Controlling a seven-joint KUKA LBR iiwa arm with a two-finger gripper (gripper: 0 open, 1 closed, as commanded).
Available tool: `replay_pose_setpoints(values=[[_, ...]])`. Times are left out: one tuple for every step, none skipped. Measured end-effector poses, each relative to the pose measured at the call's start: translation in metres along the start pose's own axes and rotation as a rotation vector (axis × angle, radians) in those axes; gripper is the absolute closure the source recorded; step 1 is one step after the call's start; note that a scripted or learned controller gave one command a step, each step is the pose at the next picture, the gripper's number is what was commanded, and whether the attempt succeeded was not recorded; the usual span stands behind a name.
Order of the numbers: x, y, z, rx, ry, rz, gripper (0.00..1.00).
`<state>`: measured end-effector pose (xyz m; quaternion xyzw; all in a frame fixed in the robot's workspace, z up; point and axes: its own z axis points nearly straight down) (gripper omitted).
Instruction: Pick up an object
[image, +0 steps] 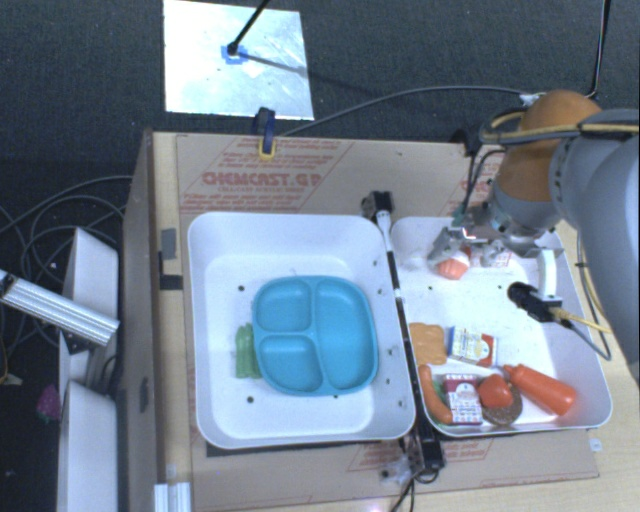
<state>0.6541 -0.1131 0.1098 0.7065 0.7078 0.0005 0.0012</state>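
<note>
Hovering hand (466, 243) at right bin's (590, 395) 11 o'clock corner, grip unclear, just above small orange object (453, 267), blue plate (314, 334) in left bin (215, 300)

Dark carpet (80, 90) is surrounding the brown surface (300, 170); a shiny sheet (238, 60) is lying far left, cables (50, 235) trailing left.

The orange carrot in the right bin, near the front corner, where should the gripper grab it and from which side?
Grip the carrot across its thick middle, coming straight down from above. It lies flat and slanted on the right bin floor, so fingers should close across its narrow width. The tomato sits close at its left end, so aiming toward the right half probably leaves more finger room.
</note>
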Motion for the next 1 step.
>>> replay_pose_setpoints(values=[[0.0001,0.0012,-0.0115,-0.003,0.0,-0.002,1.0]])
